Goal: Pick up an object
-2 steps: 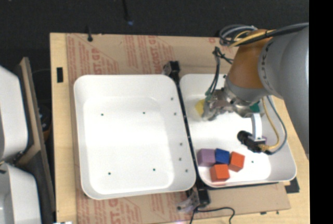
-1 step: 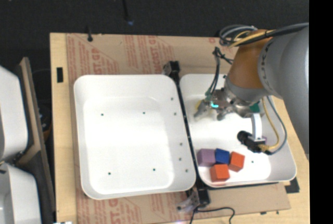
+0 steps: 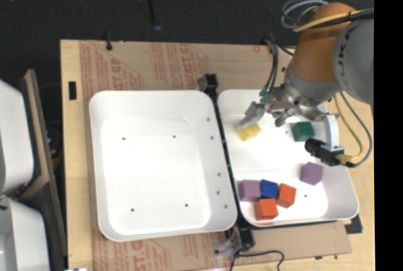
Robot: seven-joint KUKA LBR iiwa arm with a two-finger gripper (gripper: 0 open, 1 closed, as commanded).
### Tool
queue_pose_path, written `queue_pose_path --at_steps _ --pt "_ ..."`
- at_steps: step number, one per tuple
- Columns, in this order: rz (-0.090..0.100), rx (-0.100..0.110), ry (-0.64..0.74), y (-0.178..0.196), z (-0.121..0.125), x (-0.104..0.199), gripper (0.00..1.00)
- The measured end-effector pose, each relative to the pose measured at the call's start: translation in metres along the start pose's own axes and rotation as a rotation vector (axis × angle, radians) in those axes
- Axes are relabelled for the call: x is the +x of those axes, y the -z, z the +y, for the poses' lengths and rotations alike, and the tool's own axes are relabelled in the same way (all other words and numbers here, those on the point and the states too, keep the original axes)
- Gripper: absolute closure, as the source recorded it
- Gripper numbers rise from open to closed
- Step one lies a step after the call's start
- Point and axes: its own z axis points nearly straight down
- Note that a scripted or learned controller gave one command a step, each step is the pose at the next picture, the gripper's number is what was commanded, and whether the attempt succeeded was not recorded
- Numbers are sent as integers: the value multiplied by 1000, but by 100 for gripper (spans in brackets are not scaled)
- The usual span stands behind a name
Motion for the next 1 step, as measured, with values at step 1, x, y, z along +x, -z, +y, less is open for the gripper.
queue_pose_path --at_steps 1 --pt "1 15 -82 -84 18 -14 0"
